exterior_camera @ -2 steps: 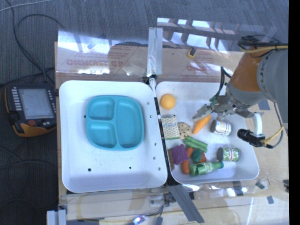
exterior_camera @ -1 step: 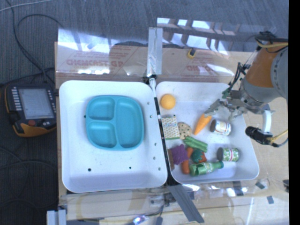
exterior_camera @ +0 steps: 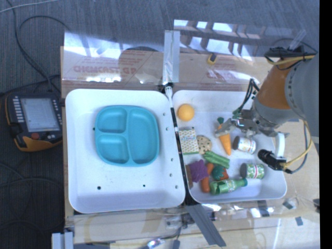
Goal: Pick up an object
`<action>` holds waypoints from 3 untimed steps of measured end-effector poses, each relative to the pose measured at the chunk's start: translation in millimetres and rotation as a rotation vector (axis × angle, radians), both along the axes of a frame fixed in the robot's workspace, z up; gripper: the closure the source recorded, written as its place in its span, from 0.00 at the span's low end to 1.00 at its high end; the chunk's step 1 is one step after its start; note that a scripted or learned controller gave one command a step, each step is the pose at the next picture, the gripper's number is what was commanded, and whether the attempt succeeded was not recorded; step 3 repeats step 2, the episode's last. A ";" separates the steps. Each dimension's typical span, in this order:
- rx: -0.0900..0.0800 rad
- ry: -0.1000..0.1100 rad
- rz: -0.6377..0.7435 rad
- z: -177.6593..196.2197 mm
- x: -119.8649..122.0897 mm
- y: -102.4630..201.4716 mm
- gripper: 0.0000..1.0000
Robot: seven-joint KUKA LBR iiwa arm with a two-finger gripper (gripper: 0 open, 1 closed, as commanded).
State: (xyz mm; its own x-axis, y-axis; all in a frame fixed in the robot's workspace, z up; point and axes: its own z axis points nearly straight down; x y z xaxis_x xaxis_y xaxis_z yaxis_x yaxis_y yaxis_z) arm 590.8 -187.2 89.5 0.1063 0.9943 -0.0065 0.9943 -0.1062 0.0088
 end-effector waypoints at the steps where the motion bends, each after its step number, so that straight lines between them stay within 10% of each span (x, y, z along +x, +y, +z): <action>1: 0.003 -0.002 0.001 8.4 1.4 1.1 1.00; 2: 0.007 0.012 0.027 93.7 -9.0 24.4 1.00; 3: 0.007 0.012 0.027 93.7 -9.0 24.4 1.00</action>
